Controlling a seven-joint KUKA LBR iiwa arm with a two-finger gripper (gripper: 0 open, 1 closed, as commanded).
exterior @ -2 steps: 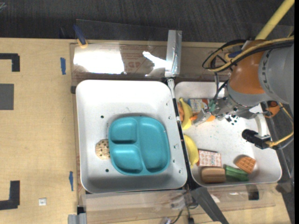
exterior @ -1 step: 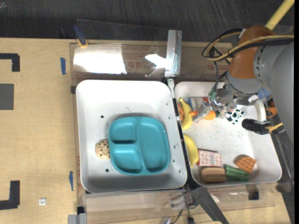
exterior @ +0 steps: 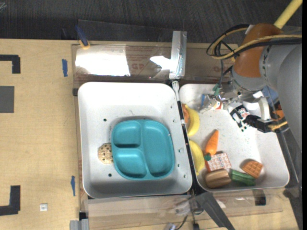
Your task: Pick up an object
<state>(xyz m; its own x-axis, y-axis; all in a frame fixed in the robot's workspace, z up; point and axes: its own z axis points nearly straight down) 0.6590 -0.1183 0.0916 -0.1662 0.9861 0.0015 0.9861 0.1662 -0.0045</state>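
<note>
My gripper (exterior: 217,100) hangs over the far part of the right bin (exterior: 273,150), below the orange band of the arm (exterior: 252,56). Toy food lies in this bin. Two yellow bananas (exterior: 193,121) rest along its left wall. An orange carrot (exterior: 212,142) lies at the middle, just nearer than the gripper. Along the near side sit a red and white box (exterior: 218,162), a brown bun (exterior: 217,178), a green piece (exterior: 242,178) and a waffle (exterior: 252,167). Nothing from the bin shows in the gripper.
The left bin (exterior: 91,104) holds a teal divided plate (exterior: 143,148) with a round cookie (exterior: 105,153) at its left edge. A metal divider post (exterior: 178,56) stands behind the bins. Cables (exterior: 225,44) loop beside the arm.
</note>
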